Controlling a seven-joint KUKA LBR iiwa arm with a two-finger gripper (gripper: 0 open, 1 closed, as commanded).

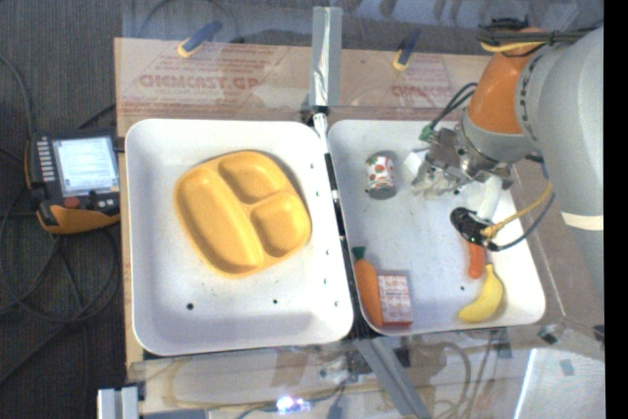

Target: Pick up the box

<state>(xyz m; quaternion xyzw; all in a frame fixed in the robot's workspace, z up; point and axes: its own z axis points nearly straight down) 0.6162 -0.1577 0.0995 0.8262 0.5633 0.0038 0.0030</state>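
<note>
The left bin (147, 240) holds a yellow divided tray (243, 211), well away from the work. In the right bin (432, 240), the gripper (439, 172) hovers near a small can (381, 174); whether it is wide or narrow I cannot tell. The red box (394, 298) lies flat against the near wall beside a carrot (367, 285), apart from the banana (483, 299), so it looks untouched.

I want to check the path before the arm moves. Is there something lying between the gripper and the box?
Nothing visible blocks it. The gripper is at the back of the right bin, the box near its front edge. The can lies off that line, and the carrot lies beside the box.
</note>
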